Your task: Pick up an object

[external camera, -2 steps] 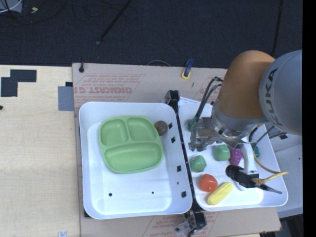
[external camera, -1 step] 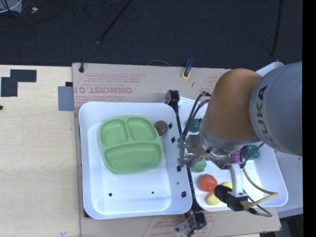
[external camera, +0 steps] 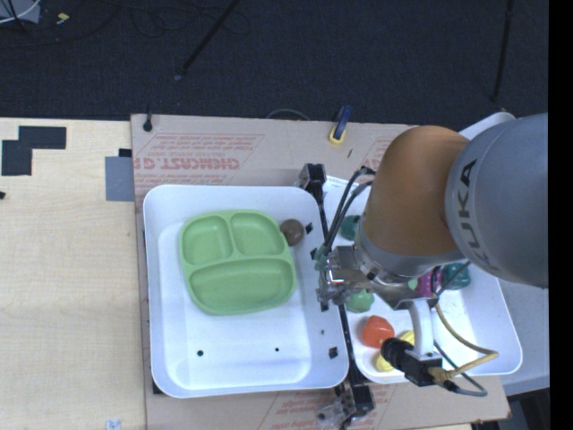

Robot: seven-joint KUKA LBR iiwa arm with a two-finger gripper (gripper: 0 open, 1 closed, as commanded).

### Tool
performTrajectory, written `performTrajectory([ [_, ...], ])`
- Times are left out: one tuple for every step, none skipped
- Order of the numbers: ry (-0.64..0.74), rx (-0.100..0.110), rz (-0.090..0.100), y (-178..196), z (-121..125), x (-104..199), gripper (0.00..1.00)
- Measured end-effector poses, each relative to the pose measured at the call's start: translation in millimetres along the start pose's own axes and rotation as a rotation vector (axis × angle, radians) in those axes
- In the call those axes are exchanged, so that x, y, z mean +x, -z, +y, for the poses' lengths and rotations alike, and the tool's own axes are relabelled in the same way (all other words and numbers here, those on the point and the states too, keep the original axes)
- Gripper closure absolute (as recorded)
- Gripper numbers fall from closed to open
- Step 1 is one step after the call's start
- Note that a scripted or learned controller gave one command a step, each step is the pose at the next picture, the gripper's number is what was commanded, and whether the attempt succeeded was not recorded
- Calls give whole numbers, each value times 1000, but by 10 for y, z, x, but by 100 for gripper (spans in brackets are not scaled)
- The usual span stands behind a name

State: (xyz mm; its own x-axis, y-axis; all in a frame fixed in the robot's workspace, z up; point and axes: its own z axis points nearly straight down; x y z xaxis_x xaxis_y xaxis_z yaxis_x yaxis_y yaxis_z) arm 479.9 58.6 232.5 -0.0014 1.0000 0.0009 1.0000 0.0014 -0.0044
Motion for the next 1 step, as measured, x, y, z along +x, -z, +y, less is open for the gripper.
performTrajectory([
  [-3, -1, -1, 34, 37, -127, 100],
])
